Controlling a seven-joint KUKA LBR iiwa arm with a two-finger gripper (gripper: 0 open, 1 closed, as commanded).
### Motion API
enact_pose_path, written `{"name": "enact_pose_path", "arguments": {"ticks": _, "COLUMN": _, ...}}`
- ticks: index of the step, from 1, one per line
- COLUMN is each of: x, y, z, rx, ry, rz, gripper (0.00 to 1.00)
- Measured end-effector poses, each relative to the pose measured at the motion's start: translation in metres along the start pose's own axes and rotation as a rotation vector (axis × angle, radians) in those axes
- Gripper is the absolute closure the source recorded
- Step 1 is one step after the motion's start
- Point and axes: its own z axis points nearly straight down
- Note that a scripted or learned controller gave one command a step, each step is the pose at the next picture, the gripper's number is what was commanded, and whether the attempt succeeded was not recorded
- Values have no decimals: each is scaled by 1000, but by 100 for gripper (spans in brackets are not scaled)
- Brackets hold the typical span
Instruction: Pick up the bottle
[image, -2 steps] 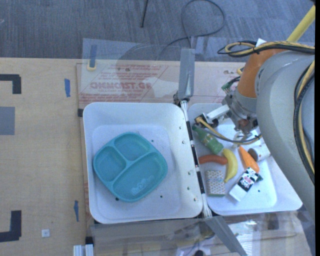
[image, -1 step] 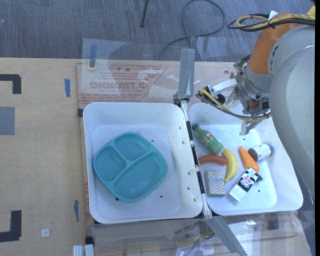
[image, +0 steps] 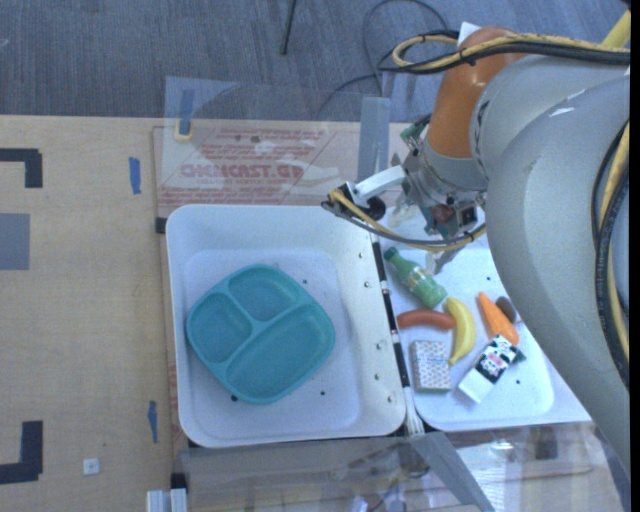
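Note:
The bottle (image: 416, 281) is green and lies on its side at the back left of the right bin (image: 535, 395), its cap pointing to the far left. My gripper (image: 438, 240) hangs below the orange-banded wrist, just above and slightly behind the bottle's right end. The wrist and its cables hide much of the gripper, and nothing shows held in it.
In the right bin, in front of the bottle, lie a red sausage (image: 425, 319), a banana (image: 461, 329), a carrot (image: 497, 317), a patterned pad (image: 431, 365) and a small black-and-white box (image: 490, 366). The left bin (image: 190, 250) holds a teal divided plate (image: 262, 331).

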Motion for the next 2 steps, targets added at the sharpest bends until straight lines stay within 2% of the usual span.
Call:
{"name": "enact_pose_path", "arguments": {"ticks": 1, "x": 31, "y": -50, "z": 0, "rx": -2, "ry": 2, "rz": -113, "gripper": 0}}
{"name": "enact_pose_path", "arguments": {"ticks": 2, "x": -28, "y": 9, "z": -83, "rx": -3, "ry": 0, "rz": -67, "gripper": 0}}
